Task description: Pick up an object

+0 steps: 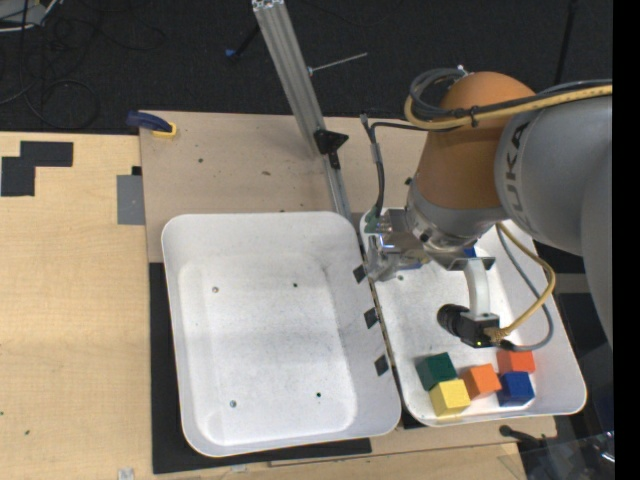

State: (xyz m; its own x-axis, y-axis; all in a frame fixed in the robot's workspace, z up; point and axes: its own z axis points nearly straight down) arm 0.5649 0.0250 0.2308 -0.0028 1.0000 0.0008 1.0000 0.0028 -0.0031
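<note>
Five small blocks clustered at the near edge of the right bin (560, 393), toward its near right corner: green block (435, 370) on the left of the group, yellow block (450, 396) just in front of it and touching, orange block (483, 379) beside the yellow one, red block (517, 360) behind and to the right, blue block (516, 388) at the front right, against the red and orange ones. None of them lifted; all resting on the bin floor. Gripper (392, 251) well apart from the cluster, hanging over the far left corner of the same bin, close to the wall shared with the left bin (200, 268). Fingers hidden among metal parts and cables under the wrist, so apart or together cannot be told; nothing seen between them. Grey arm (560, 168) with its orange band (470, 138) covering the far right part of the bin. Slanted aluminium rail (295, 78) rising from behind the bins on the wooden bench (70, 268)
</note>
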